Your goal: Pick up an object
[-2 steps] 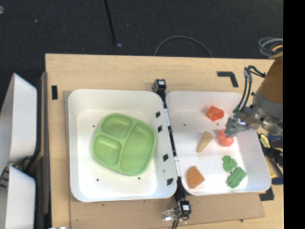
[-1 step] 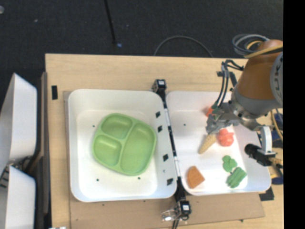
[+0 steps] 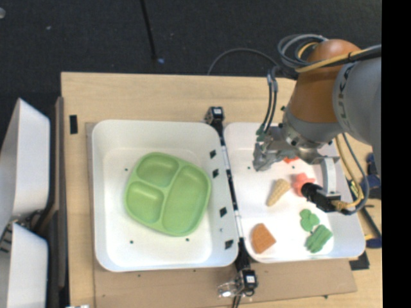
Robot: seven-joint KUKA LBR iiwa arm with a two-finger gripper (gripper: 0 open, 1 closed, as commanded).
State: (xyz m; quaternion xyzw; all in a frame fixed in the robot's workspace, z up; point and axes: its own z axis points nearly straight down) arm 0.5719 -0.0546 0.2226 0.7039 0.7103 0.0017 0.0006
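My gripper point(image 3: 260, 159) hangs over the upper left part of the right bin point(image 3: 247, 140), with nothing visibly in it. Just below and to its right lies a cream cone-shaped piece point(image 3: 278, 191). A small red-pink item point(image 3: 299, 181) sits beside the cone on its right, partly covered by the wrist. An orange wedge point(image 3: 262, 238) rests near the bin's front edge, and a green leafy toy point(image 3: 314, 230) lies at the front right.
The left bin point(image 3: 109, 236) holds a green divided plate point(image 3: 168, 193) in its middle. A raised divider with black clips point(image 3: 226, 191) runs between the two bins. The arm's grey and orange body point(image 3: 321, 88) looms over the right bin's back.
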